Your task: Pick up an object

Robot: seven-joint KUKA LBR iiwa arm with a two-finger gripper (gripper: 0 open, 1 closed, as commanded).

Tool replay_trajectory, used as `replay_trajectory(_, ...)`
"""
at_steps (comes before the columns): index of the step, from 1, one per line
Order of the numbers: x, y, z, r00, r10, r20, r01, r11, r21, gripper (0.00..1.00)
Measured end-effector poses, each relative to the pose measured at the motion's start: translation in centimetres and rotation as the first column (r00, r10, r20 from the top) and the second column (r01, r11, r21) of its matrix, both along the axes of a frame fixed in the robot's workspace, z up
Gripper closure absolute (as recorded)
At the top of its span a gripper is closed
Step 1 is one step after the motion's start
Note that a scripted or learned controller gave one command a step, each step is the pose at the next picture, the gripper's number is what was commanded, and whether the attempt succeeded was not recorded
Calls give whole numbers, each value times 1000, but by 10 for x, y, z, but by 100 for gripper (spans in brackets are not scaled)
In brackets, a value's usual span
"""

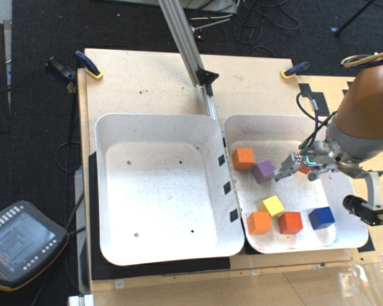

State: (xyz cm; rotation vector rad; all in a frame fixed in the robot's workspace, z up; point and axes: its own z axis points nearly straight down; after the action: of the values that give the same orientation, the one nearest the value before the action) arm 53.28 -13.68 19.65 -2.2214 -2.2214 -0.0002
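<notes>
The gripper [292,168] hung over the right bin [345,238], just at three o'clock of the purple block [264,170]; whether it was spread, I could not tell. Nothing sat visibly between it.

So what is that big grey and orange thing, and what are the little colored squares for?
That's a robot arm, seen by a camera up high looking down on a bench. It reaches in from the right. At its tip is a gripper, like two metal fingers, for picking things up. Two white bins sit side by side. In the right bin are toy blocks: a purple block right by the gripper, an orange block behind it, and a yellow, another orange, a red and a blue block nearer the front. I can't tell whether it's holding anything.
</notes>
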Motion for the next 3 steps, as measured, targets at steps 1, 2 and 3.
replay_trajectory(1,-1,2,-43,1000,-1,-5,1,1000,1,0)
replay_trajectory(2,-3,3,-97,1000,-1,-6,1,1000,1,0)
replay_trajectory(3,-1,3,-83,1000,0,1,0,1000,0,100)
